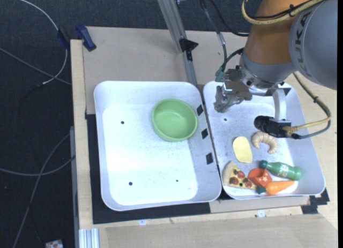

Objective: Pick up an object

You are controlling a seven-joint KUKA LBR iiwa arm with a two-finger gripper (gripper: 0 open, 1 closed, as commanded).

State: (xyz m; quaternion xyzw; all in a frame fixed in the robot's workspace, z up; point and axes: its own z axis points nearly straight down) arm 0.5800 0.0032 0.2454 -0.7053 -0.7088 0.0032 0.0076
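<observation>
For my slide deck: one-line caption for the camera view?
Hand above the right bin of toy food; green bowl in the left bin.

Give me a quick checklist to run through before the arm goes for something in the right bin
1. Gripper positioned over the right bin: ok, it is above the bin's far left part.
2. Gripper free of any object: ok, nothing shows between its fingers.
3. Finger opening wide enough: cannot tell.
4. Targets within the bin: ok, the croissant, yellow piece, pizza slice, green bottle and carrot lie in its near half.
5. A target standing apart: not ok for most, as the near-edge items crowd together; the yellow piece looks the most separate.
6. Green bowl out of the way: ok, it sits in the left bin.
</observation>
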